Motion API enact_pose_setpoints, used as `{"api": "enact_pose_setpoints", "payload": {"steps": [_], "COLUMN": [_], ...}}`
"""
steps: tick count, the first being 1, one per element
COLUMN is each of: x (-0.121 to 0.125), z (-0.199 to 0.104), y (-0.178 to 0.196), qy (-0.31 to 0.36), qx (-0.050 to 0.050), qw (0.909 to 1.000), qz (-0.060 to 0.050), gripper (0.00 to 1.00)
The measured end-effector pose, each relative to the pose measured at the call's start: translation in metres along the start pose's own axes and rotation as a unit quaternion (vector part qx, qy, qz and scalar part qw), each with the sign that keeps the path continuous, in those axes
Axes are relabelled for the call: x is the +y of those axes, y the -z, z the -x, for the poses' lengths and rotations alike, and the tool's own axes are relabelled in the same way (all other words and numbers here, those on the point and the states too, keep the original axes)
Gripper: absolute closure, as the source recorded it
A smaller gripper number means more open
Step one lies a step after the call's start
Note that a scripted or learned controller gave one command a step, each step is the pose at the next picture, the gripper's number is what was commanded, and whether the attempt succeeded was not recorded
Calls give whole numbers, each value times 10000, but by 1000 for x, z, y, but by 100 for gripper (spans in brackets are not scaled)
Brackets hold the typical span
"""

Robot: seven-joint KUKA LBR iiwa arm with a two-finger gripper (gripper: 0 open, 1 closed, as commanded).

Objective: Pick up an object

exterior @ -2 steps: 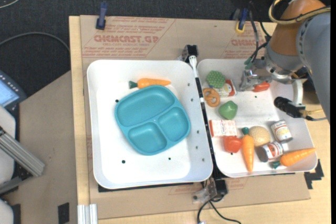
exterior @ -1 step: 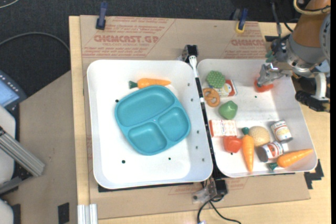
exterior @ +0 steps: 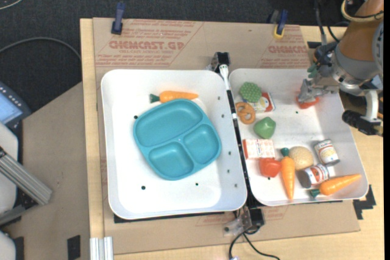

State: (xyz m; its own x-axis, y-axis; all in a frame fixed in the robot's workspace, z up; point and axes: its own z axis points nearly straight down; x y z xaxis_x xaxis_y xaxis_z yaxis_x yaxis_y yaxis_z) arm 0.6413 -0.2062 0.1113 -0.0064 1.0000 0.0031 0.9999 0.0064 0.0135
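The left bin [exterior: 116,131] sits at 9 o'clock on the desk [exterior: 91,58]. In it lies a blue plate [exterior: 177,138] with three parts. A carrot [exterior: 177,95] lies just past the plate's 12 o'clock edge, close to touching it.

The right bin [exterior: 341,131] sits at 3 o'clock. It has lots of small toys. Near its 11 o'clock corner are a green bumpy veggie [exterior: 250,92], a pretzel [exterior: 246,112] and a green pepper [exterior: 264,128]. Lower down, around 6 o'clock, are a small box [exterior: 258,148], a red pepper [exterior: 269,167], a second carrot [exterior: 287,176], a round potato [exterior: 301,157], two little cans [exterior: 322,161] and a third carrot [exterior: 339,184].

The tool [exterior: 311,93] is at the right bin's 1 o'clock corner, low over a small red thing [exterior: 306,101]. The red thing peeks out under it. I cannot tell how wide the tool is open, or if it has the red thing at all.

The red thing looks like the one to pick. To do this well, I think the tool should sit right over the middle of it, go down to the bin floor, squeeze firmly, then lift straight up and slowly. It is near the bin wall, so it could slide away.
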Motion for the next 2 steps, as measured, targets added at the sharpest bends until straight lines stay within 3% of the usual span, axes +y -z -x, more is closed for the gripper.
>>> {"api": "enact_pose_setpoints", "payload": {"steps": [1,2], "x": [-49,-11], "z": [-59,-85], "y": [-28,4], "qy": [-15,-14], "qx": [9,-22], "qw": [9999,10000], "qz": [-101,-34], "gripper": [100,100]}}
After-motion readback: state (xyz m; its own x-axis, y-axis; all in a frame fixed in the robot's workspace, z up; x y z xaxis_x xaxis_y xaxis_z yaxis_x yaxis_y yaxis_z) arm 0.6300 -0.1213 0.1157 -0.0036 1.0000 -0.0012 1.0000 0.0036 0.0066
